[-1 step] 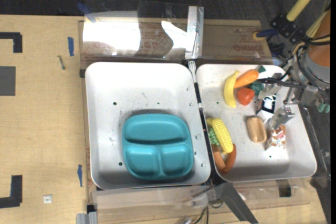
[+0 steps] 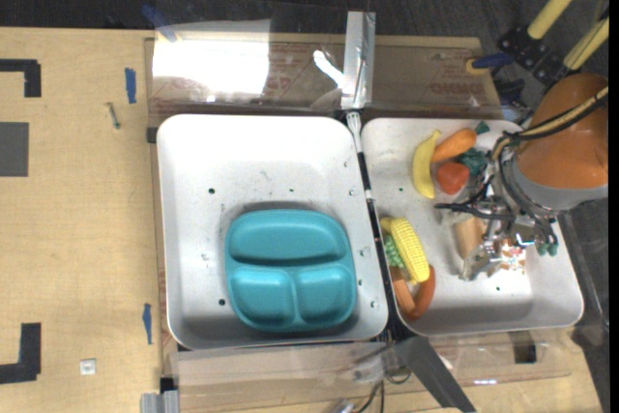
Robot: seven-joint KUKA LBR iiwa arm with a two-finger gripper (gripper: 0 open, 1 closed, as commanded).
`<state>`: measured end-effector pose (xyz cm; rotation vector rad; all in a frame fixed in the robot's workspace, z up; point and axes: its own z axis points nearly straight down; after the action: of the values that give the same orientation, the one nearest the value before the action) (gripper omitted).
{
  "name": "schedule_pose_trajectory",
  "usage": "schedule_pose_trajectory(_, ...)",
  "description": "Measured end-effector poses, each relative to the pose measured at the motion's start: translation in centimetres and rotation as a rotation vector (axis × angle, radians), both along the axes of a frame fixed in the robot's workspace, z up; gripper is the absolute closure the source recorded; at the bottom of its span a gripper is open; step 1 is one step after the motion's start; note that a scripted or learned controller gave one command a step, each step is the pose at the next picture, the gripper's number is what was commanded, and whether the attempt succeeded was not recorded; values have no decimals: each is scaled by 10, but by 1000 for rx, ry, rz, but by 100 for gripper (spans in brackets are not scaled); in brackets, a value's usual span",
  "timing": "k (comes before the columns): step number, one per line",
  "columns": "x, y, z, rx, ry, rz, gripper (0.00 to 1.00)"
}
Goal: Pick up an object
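Bench (image 2: 68, 237) is sitting under everything, tan top with black corner marks on the left side. Two white bins are lying side by side on it: left bin (image 2: 193, 160) is holding a teal divided tray (image 2: 288, 268), three compartments, sitting toward the near edge, with nothing visible in the compartments. Right bin (image 2: 556, 300) is holding all the loose toy food. Arm (image 2: 571, 150) is coming in from the right, orange band sitting over the bin's far right corner, cables trailing below it. Gripper (image 2: 481, 258) is hanging low over the middle of the right bin, pointing toward the bin floor; cannot tell how it's set from this angle, too much wire and metal clutter around it, and nothing is showing clearly inside it. Corn cob (image 2: 408, 247) is lying along the left wall of the right bin, something green just beside it on the wall side. Banana (image 2: 424, 167) is lying in the far part of the bin, curved, touching a carrot (image 2: 455, 145) that is angling toward the arm. Red tomato (image 2: 451, 177) is sitting just below the carrot, near the banana. A second orange-red piece (image 2: 416, 297) is lying at the near left corner, just below the corn.
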<state>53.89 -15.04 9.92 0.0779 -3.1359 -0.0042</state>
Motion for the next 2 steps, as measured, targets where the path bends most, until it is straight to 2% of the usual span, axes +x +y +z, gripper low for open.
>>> schedule_pose_trajectory(1, 92, 17, -11, -2, -16, -270, 0)
schedule_pose_trajectory(2, 30, -56, -10, -6, -14, -190, 0)
